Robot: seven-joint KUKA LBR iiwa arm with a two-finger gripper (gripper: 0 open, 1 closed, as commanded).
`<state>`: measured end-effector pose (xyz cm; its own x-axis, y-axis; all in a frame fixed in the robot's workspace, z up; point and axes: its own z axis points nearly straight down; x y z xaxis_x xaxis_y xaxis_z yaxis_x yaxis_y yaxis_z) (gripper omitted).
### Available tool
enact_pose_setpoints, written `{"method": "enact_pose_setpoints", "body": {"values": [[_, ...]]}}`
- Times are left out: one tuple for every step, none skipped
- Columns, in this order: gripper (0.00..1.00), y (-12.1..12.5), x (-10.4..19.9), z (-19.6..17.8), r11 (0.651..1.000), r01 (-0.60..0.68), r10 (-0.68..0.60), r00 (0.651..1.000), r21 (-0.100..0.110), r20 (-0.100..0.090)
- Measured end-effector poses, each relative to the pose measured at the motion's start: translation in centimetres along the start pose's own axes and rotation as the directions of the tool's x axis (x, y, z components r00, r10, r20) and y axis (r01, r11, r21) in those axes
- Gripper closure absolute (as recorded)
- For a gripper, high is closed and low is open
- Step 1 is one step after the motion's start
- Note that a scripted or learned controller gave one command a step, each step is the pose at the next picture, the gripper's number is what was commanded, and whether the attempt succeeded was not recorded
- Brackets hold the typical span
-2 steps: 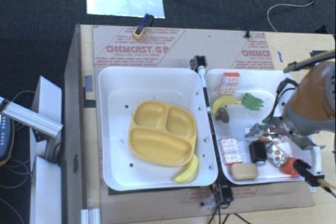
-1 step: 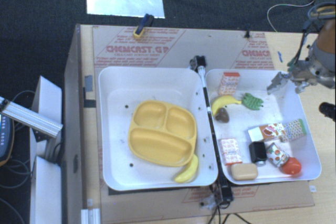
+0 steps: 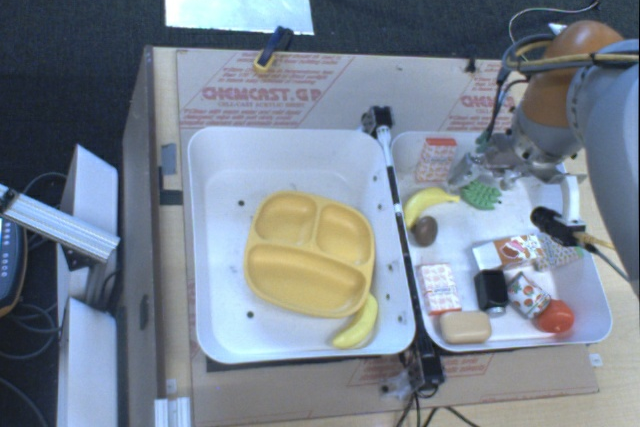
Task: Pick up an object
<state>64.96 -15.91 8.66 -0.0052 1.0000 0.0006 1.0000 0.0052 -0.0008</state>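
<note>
My gripper (image 3: 484,175) hangs low over the back of the right bin (image 3: 590,287), just above a green ridged object (image 3: 483,196); whether they touch is unclear. To the green object's left lie a yellow banana (image 3: 428,203) and a small brown round item (image 3: 425,231). A red and white carton (image 3: 436,158) sits at the bin's back left corner. Nearer the front are a red and white packet (image 3: 438,287), a black block (image 3: 490,289), a tan bar (image 3: 465,326), a red tomato (image 3: 553,317) and a printed box (image 3: 515,252).
The left bin (image 3: 215,215) holds a yellow divided plate (image 3: 310,250) and a second banana (image 3: 358,323) at its front right corner. A black-tipped divider rail (image 3: 392,185) runs between the bins. The arm's grey body and orange band (image 3: 565,80) cover the right bin's back right.
</note>
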Motion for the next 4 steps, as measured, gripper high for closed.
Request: {"method": "enact_pose_setpoints", "body": {"values": [[1.00, 0.2, -0.1, -1.3, 1.000, 0.004, -0.004, 1.000, -0.006, 0.003], [0.00, 0.2, -0.1, -1.3, 1.000, 0.004, -0.004, 1.000, -0.006, 0.003], [0.00, -2.0, 5.2, -2.7, 1.000, 0.001, -0.001, 1.000, -0.004, 0.000], [0.00, -1.8, 6.6, -0.6, 1.000, -0.001, 0.001, 1.000, -0.021, 0.005]]}}
